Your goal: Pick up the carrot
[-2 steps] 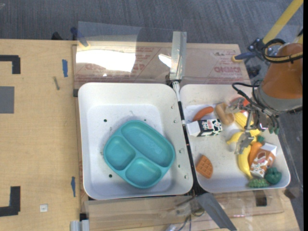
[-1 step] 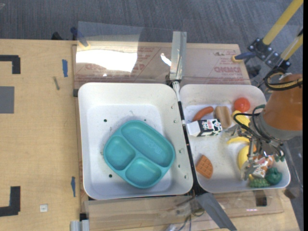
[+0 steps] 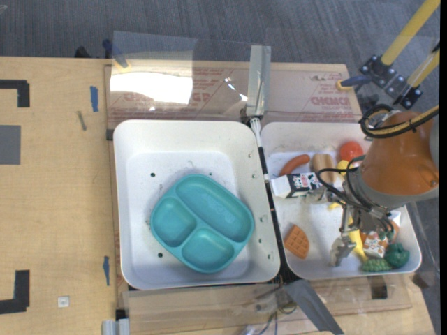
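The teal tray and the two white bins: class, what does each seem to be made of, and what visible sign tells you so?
Teal tray: probably moulded plastic, smooth and slightly glossy, going by its even colour and the rounded edges of its three compartments.

White bins: likely thin formed plastic, matte to satin, with rounded corners and raised rims, though painted metal cannot be ruled out.

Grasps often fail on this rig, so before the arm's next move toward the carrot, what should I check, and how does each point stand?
1. Carrot identified: cannot tell. The long orange-red item at the far left of the right bin is the likeliest candidate.
2. Gripper above that item: not ok. It hangs near the bin's front, right of the waffle.
3. Candidate in plain view: ok.
4. Candidate clear of neighbours: cannot tell. The milk carton lies close in front.
5. Teal tray out of the way: ok. It sits in the left bin.
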{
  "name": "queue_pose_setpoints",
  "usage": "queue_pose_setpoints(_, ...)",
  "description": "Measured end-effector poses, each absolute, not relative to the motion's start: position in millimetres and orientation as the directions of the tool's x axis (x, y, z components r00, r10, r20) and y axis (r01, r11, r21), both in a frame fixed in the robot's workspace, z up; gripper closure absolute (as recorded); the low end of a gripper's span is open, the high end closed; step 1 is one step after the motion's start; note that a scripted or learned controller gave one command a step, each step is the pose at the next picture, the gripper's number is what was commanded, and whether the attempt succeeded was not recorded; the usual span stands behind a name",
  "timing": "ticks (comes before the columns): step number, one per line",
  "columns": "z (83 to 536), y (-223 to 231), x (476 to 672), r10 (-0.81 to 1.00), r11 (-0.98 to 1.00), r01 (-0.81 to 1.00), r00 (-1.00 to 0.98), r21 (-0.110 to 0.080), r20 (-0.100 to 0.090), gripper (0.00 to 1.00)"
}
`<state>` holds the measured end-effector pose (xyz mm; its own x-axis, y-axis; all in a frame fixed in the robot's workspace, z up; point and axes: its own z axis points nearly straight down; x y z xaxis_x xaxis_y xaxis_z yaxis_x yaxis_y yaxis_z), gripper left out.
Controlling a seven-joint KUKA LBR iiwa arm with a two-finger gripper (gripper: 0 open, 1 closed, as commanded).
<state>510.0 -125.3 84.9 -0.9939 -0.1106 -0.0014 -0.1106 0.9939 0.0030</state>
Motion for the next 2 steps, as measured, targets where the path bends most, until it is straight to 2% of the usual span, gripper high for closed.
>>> queue_pose_setpoints(1,252.7,-200.9,556.1,-0.222,0.975,-0.222,-0.975,-0.011,-0.016,0.00)
queue_pose_setpoints(2,134.0,-208.2,500.4,-0.195,0.981,-0.195,-0.981,0.006,0.006,0.00)
